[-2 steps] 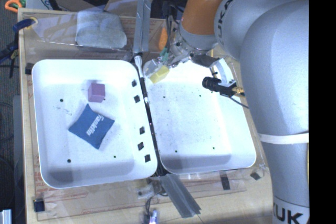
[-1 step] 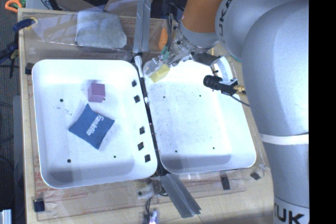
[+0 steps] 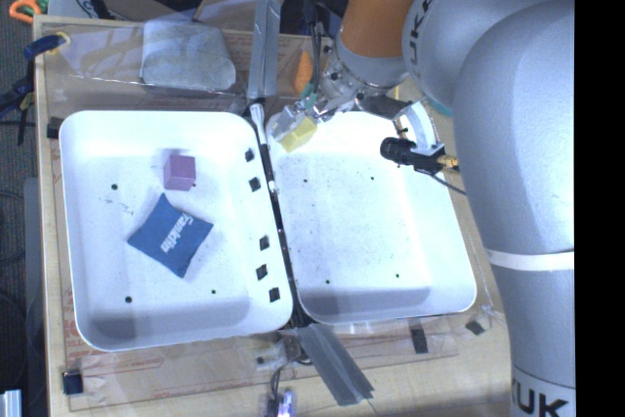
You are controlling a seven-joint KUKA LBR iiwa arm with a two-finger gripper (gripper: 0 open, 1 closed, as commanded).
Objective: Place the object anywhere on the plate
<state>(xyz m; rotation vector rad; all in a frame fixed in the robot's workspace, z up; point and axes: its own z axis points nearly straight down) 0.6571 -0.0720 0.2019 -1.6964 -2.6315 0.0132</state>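
My gripper (image 3: 296, 127) hangs over the far left corner of the right bin (image 3: 391, 278), close to the divider between the bins. A small pale yellow block (image 3: 297, 136) sits between its fingertips, lifted off the bin floor. A flat dark blue square plate (image 3: 170, 234) with white lettering lies in the middle of the left bin (image 3: 98, 308). The gripper is well to the right of the plate and further back.
A small purple cube (image 3: 180, 170) rests in the left bin just behind the blue plate. An orange item (image 3: 305, 71) lies outside the bins behind the gripper. The arm's large grey body (image 3: 508, 112) covers the right side of the right bin.
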